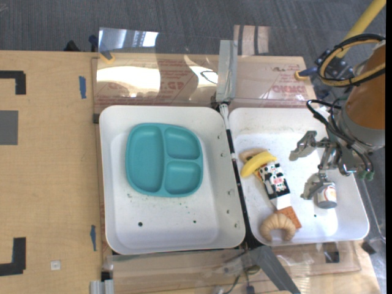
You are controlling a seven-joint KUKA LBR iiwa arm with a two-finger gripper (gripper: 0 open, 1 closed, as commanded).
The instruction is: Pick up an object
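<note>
In the right bin (294,124) lie a yellow banana (257,162), a black-and-white toy (274,180), a small brown block (290,217) and a tan croissant (277,226). My gripper (309,166) hangs over the bin's right half, to the right of the toy. Its two grey fingers (304,144) stand spread apart, open, with nothing between them. A small round white-and-red object (329,195) sits just beside the lower finger.
The left bin (116,225) holds a teal divided plate (164,159). A raised divider (233,164) separates the two bins. Clear panels stand behind them. The orange arm and its cables (361,97) loom over the right bin's far right side.
</note>
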